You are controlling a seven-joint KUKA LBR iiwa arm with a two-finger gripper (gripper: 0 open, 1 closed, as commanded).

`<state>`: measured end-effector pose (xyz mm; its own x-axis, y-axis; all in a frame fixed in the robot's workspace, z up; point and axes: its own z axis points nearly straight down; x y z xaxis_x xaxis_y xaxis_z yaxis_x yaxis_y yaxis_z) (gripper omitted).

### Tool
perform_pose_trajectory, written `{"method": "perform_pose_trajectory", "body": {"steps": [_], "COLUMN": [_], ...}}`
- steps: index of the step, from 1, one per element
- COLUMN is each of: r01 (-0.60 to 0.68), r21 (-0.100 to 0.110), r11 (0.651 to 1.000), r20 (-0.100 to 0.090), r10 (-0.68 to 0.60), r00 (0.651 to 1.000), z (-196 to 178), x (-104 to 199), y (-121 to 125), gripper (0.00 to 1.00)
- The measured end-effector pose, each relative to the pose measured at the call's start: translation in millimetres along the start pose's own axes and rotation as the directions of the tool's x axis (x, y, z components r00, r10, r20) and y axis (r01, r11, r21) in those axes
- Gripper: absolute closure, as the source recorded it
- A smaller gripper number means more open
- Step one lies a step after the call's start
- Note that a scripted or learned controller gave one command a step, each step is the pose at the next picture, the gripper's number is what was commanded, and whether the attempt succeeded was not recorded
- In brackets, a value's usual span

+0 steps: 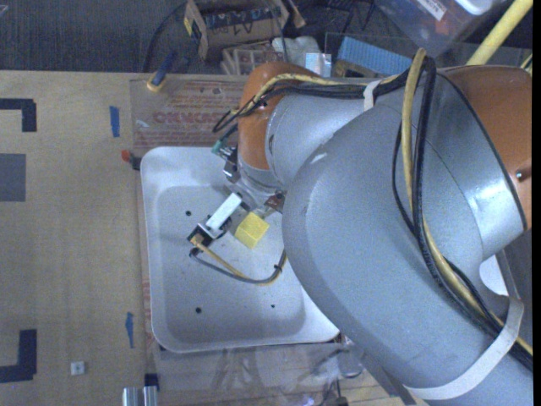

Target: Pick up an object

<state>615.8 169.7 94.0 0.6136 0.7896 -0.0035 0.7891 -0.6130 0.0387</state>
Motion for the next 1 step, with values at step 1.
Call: {"method": "perform_pose_trajectory", "body": {"steps": [1], "r01": [0.324], "r21": [-0.009], "r11": [0.946], "r20": [-0.052], "r10": [-0.324], "r00": [0.945], "z": [-5.8], "x": [-32.0], "y": [8.2], "gripper": [1.00]}}
